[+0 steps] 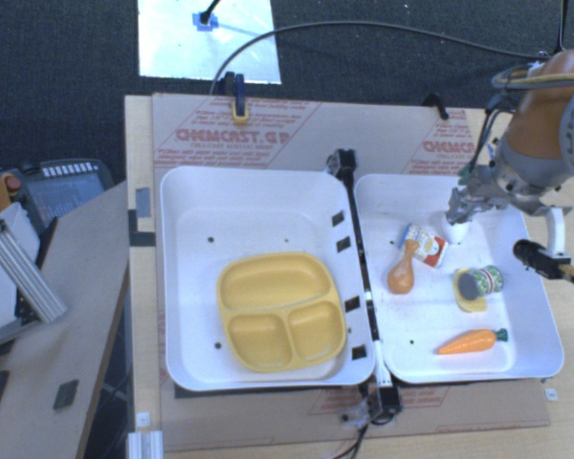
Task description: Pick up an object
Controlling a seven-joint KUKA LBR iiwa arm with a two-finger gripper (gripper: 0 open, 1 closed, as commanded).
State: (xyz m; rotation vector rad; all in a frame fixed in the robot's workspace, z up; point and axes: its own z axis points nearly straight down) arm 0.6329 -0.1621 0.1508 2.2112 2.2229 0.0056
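My gripper (465, 206) hangs over the back part of the right bin (531, 352), reaching in from the right. A small white object (456, 229) sits directly beneath its tip, and I cannot tell whether the two touch. Left of it lies a red, white and blue packet (427, 245). An orange drumstick-shaped toy (402, 272) rests against the packet. A small can with a yellow lid (478, 286) lies on its side further right. Near the front of the bin is a toy carrot (471, 341).
The left bin (187, 256) holds a yellow divided plate (279, 309). A black divider with clips (356, 266) runs between the bins. A black fitting on the arm (540, 256) overhangs the right bin's right side. A cable (364, 29) arcs behind the bench.
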